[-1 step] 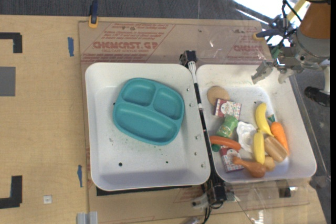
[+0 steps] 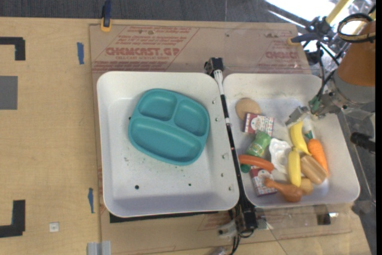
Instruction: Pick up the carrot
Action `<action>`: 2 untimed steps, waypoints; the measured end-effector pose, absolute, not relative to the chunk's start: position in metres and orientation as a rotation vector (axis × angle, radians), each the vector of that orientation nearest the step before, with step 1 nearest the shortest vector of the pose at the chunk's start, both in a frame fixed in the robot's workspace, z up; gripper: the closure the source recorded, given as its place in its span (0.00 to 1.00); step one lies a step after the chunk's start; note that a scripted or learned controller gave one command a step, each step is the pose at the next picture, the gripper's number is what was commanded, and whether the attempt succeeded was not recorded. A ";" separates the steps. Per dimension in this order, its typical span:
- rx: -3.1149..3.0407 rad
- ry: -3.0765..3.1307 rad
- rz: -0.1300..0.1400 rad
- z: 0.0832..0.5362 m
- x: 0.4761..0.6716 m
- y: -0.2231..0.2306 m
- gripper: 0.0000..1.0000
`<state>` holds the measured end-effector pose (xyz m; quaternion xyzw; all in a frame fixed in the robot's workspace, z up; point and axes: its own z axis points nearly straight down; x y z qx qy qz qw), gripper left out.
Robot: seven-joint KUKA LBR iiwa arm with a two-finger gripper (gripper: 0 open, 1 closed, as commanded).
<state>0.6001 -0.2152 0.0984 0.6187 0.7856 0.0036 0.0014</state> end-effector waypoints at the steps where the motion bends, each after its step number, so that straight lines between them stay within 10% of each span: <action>1: 1.797 2.565 0.005 0.089 0.541 -0.197 0.00; 2: 1.792 2.550 0.009 0.102 0.544 -0.199 1.00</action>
